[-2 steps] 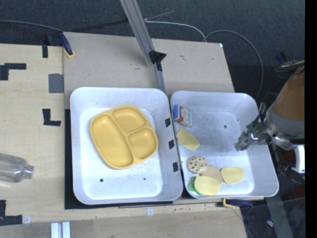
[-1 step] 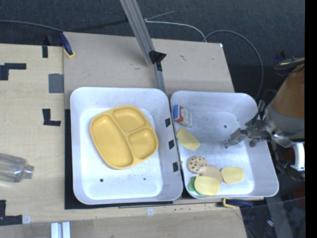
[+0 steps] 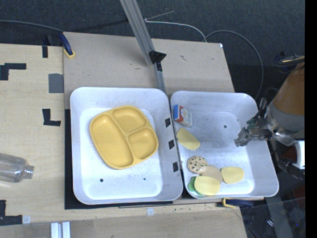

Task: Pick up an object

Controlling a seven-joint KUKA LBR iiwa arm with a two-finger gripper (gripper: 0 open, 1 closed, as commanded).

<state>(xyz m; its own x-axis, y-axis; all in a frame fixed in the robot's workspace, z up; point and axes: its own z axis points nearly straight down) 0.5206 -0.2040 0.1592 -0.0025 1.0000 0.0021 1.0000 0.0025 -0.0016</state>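
We see the gripper [image 3: 241, 139] at three o'clock over the right bin [image 3: 218, 105], but cannot tell how far it is open. The cookie [image 3: 196, 163] lies toward six o'clock.

A robotics lab test station, not a home or kitchen.

Two shallow white bins [image 3: 121, 95] sit side by side on a plywood worktop [image 3: 198, 66] marked with black tape; cables [image 3: 233, 33] trail over dark carpet [image 3: 59, 4], an aluminium rail [image 3: 136, 21] slants in overhead, and a grey-and-orange industrial arm [image 3: 290, 100] reaches over toy food and a yellow divided plate [image 3: 124, 135].
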